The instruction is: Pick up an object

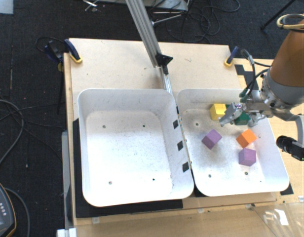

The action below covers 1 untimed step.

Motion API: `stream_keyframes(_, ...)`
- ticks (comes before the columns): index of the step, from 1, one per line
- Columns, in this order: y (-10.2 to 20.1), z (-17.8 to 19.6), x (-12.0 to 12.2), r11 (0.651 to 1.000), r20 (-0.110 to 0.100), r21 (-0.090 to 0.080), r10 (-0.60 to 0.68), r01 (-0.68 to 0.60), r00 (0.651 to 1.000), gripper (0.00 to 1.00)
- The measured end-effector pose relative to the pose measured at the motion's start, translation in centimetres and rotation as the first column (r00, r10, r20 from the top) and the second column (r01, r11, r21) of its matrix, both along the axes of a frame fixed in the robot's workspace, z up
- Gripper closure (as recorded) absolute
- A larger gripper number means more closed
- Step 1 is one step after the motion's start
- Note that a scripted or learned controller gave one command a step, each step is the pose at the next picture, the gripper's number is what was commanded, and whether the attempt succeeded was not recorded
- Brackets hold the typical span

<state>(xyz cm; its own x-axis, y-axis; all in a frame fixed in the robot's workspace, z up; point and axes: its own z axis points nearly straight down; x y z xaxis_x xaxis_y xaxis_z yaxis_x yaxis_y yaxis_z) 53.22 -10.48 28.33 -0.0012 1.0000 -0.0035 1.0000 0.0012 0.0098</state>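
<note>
Green block (242, 117) sits under the pincer (239, 113); grip state unclear

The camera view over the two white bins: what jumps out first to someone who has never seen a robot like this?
Bright little blocks in the right white bin: a yellow cube, an orange cube and two purple cubes. The grey arm's two-finger gripper reaches in from the right, low beside the yellow cube, with something green beneath it. A slanted metal rail crosses the bench behind.
</note>
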Motion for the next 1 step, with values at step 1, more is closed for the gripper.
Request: stream_keyframes(1, 0.17, -12.58, 1.76, 1.000, -0.018, 0.004, -0.001, 0.001, 1.000, 0.00)
